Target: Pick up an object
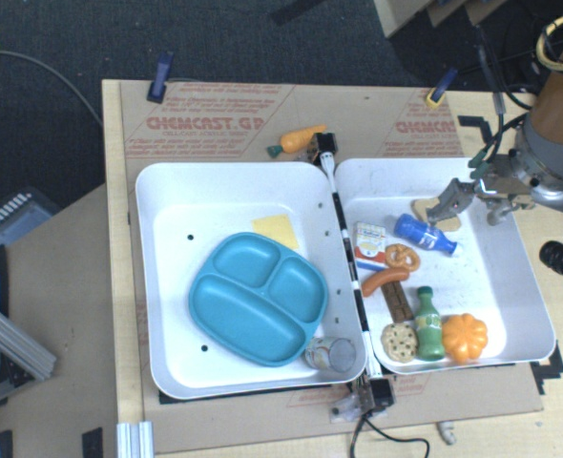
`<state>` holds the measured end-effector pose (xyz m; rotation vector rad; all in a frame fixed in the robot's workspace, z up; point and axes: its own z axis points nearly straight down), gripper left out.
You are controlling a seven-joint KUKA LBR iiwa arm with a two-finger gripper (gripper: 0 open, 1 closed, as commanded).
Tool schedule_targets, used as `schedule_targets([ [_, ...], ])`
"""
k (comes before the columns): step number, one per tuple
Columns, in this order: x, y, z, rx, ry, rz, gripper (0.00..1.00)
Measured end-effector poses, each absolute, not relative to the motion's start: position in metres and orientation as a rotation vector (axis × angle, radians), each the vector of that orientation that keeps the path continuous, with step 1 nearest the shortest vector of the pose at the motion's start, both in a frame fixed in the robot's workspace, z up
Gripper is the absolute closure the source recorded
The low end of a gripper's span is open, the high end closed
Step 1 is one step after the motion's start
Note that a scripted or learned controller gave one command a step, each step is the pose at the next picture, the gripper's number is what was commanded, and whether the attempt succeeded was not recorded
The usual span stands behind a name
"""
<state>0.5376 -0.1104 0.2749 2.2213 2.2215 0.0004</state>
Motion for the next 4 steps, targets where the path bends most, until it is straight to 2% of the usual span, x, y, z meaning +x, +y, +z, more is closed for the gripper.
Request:
schedule_targets([
  [1,0.587,-0.099,0.139,2.224,2.223,-0.003,0.00],
  [2,0.620,-0.140,0.161,2.220,2.219,0.001,0.00],
  [3,0.603,-0.118,0.088,2.218,2.219,0.005,0.00],
  [4,0.566,-0.111,0.089,2.216,2.212,0.011,0.00],
])
